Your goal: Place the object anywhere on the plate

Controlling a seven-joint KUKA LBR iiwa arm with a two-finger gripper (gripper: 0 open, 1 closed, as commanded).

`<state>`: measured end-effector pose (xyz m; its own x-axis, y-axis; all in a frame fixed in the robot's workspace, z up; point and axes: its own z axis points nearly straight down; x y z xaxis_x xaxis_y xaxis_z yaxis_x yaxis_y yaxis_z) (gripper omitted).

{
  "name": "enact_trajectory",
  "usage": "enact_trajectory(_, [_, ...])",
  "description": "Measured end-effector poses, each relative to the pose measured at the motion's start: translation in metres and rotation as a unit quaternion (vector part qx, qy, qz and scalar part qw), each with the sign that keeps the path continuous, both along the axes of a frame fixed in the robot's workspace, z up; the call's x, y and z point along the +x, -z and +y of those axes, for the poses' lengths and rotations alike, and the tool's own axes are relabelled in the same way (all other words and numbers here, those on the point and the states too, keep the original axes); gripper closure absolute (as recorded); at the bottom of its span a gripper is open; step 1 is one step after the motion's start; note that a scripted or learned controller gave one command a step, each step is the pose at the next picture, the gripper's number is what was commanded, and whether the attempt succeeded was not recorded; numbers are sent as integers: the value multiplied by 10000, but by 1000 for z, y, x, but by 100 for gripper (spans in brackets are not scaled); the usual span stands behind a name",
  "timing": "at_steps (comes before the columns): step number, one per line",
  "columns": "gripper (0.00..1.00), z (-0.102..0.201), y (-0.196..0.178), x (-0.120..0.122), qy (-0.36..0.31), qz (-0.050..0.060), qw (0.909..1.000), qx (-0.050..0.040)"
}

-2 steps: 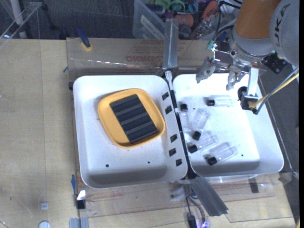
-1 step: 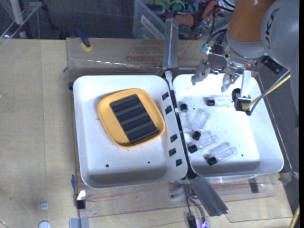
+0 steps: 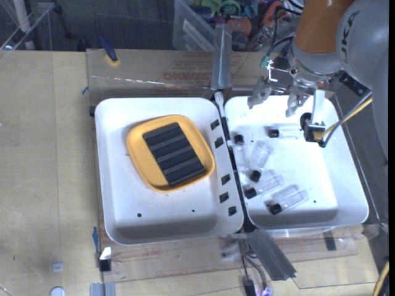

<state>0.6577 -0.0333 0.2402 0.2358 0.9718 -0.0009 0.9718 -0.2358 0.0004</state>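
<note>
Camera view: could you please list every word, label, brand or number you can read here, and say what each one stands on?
"KU", partial dark lettering cut off on the grey arm.
Faint reddish print on the clear sheet behind the bins: too blurred to read.
No readable text on the yellow plate or the small vials.
</note>
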Motion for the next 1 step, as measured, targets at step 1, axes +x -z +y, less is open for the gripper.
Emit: enact_trajectory(1, [0, 1, -1, 9, 169, -6, 9999, 1])
